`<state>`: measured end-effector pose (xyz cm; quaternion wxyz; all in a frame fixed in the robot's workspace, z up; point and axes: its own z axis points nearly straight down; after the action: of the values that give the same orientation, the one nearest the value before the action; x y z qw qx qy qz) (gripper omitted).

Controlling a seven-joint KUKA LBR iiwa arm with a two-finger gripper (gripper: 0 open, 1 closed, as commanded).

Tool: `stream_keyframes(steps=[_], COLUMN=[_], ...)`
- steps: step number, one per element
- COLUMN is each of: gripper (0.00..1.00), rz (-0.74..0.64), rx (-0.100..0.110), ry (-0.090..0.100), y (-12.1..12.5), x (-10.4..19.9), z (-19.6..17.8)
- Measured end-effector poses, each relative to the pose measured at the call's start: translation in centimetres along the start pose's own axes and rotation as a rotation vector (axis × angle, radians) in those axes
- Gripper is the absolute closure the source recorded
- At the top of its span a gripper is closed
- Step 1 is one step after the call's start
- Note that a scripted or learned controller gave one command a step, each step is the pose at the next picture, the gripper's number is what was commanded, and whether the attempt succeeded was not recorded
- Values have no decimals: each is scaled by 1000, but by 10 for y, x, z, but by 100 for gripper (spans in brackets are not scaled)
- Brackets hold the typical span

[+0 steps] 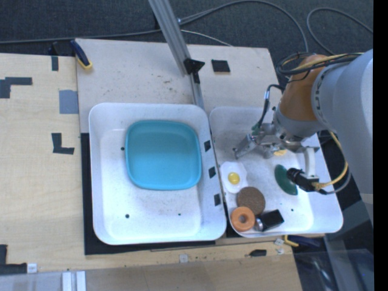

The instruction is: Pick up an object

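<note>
My gripper [256, 150] hangs low over the upper middle of the right bin [324, 214], with its fingers spread open above the bare bin floor and nothing between them. Below it lie a white and yellow fried-egg toy [233, 177], a brown round disc [250, 198], an orange ring [243, 218] and a small black block [270, 219]. A dark green piece [284, 179] lies to the gripper's lower right, partly behind a black fitting and a yellow cable on the arm.
The left bin [109, 223] holds a teal square plate [163, 154]. A slanted metal pole [176, 35] runs down to the gap between the bins. The grey arm with its orange band [300, 99] covers the right bin's upper right corner.
</note>
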<state>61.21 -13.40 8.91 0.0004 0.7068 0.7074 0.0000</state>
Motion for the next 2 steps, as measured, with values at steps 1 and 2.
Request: stream_keyframes(steps=[1, 2], gripper=[100, 100], rz=[0, 1], rx=[-2, -4], ry=[-1, 0], y=[0, -2], x=[-1, -10], z=[-11, -67])
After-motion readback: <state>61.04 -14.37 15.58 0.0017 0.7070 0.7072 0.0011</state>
